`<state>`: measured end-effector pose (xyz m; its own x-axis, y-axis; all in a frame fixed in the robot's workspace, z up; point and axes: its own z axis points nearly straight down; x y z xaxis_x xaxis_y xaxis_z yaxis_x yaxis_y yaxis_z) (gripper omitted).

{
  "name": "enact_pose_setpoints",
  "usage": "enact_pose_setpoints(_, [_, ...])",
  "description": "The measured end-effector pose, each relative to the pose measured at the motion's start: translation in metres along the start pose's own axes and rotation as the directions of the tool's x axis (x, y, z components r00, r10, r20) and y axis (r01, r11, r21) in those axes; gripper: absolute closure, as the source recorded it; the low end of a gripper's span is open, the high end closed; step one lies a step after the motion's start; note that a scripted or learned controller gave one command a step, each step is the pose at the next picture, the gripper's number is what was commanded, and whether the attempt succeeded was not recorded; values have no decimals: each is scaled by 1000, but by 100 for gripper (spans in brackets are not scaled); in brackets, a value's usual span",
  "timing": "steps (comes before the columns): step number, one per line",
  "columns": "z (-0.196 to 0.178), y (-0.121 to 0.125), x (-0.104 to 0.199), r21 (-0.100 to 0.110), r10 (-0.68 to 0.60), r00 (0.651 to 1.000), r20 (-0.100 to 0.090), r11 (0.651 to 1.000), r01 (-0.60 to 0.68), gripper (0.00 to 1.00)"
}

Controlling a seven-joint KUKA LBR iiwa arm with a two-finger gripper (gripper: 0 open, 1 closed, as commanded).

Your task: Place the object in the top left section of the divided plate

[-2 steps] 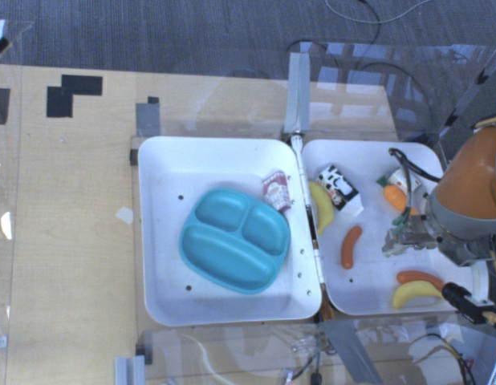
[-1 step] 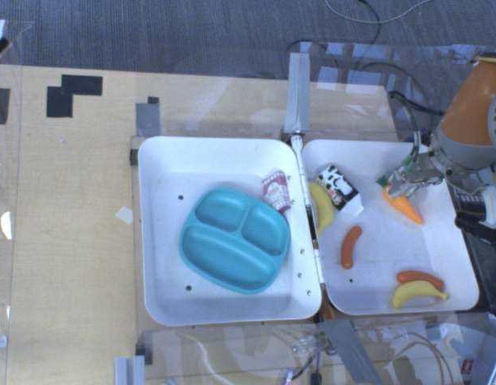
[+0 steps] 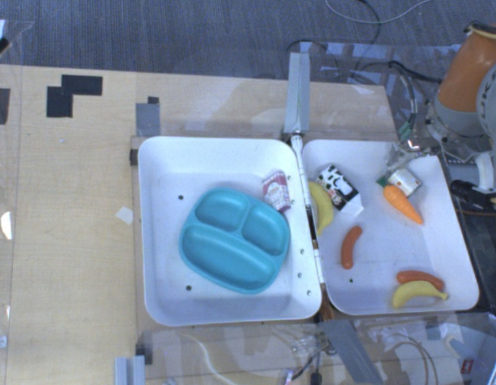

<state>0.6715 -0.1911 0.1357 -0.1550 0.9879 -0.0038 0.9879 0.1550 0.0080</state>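
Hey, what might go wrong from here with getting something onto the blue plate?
1. The tool sits at the carrot's top end; an end grip may slip.
2. The red packet lies against the divided plate near its top sections and could get bumped.
3. The plate lies turned, so the sections may be confused.

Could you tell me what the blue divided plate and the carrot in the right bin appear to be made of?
The divided plate looks like moulded plastic: uniform turquoise colour, soft sheen, rounded raised dividers. The carrot seems to be a plastic toy, smooth and evenly orange with a faint gloss, though rubber or foam cannot be ruled out from here.
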Motion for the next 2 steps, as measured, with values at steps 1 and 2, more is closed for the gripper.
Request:
enact_pose_setpoints(1, [29,-76,-3,0,227,974,0,974,-227,100])
enact_pose_setpoints(2, [-7,-176,51,4,273,962,-1,962,-273,100])
